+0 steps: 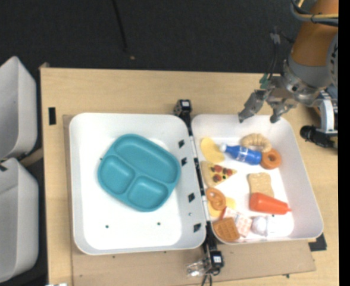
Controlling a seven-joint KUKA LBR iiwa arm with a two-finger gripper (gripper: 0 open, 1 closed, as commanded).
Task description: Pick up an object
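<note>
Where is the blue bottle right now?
The blue bottle lies in the right bin, near its back, between the banana and the small donut, just in front of the croissant.

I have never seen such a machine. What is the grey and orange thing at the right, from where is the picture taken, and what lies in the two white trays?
The grey and orange thing is a robot arm. Its end carries a gripper with two jaws, which are spread open and hold nothing; it hangs over the far edge of the right bin. One camera takes the picture from above the bench, looking down at a slant.

The left bin holds a blue divided plate. The right bin holds small toy foods: a blue bottle, a croissant, a small donut, a pizza slice, a slice of bread, a carrot, a pretzel and a waffle. The arm should pick up one of them.
</note>
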